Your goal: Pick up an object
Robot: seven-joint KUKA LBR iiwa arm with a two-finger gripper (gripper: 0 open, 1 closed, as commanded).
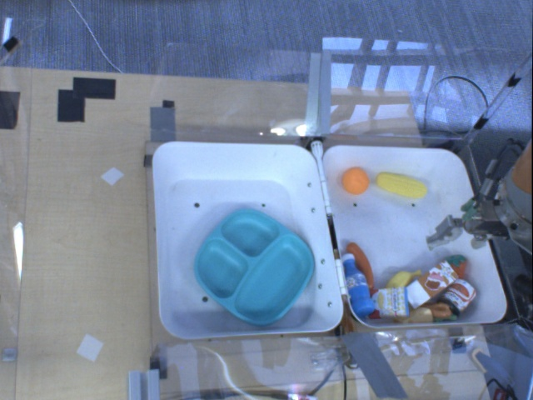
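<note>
The right bin (400, 223) holds an orange ball (356, 181) and a yellow corn cob (400, 187) near its back wall. A blue bottle (358, 285) lies beside a red-orange sausage (359, 256) at the front left. Next to them is a heap of small packets and toy foods (429, 293), with a yellow piece (402, 280) in it. My gripper (460, 237) hangs over the right side of this bin, just above and behind the heap. It is open, and its fingers (440, 235) are spread with nothing between them.
A teal divided plate (254, 264) lies in the left bin (183, 223). A raised rim (327, 223) separates the two bins. A clear frame stands behind the right bin, and cables run at the far right. Bare white floor (391, 232) lies mid-bin.
</note>
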